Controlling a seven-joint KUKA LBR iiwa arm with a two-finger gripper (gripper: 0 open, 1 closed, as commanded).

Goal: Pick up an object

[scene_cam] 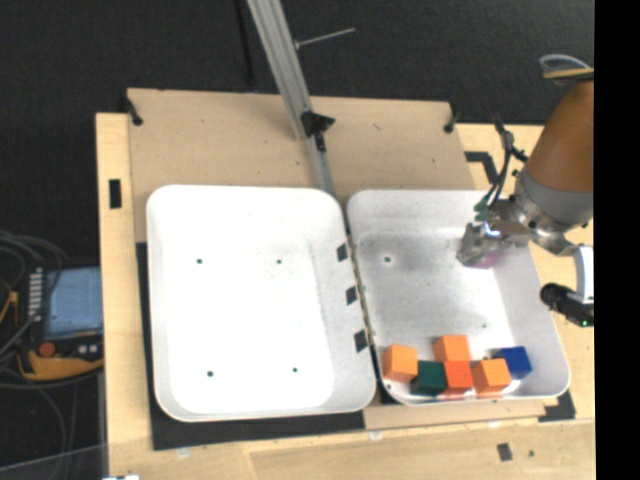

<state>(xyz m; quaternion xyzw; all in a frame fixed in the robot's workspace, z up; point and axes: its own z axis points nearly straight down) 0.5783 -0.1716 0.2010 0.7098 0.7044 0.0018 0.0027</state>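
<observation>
bench (250, 128) | light wood | bears: left bin (170, 268), right bin (420, 218), touching side by side

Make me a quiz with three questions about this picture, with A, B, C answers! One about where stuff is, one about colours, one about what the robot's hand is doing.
1. Where do the blocks lie?
A. Near edge of the right bin
B. Middle of the left bin
C. On the bench outside the bins

2. How many blue blocks are there?
A. Three
B. None
C. One

3. Where is the gripper?
A. Over the left bin
B. Over the right bin, away from the blocks
C. Pressed onto the blue block

Answers:
1 A: the blocks cluster at the near rim of the right bin.
2 C: just one blue block, beside orange ones and a green block.
3 B: the gripper hangs over the right bin's far part.
</observation>
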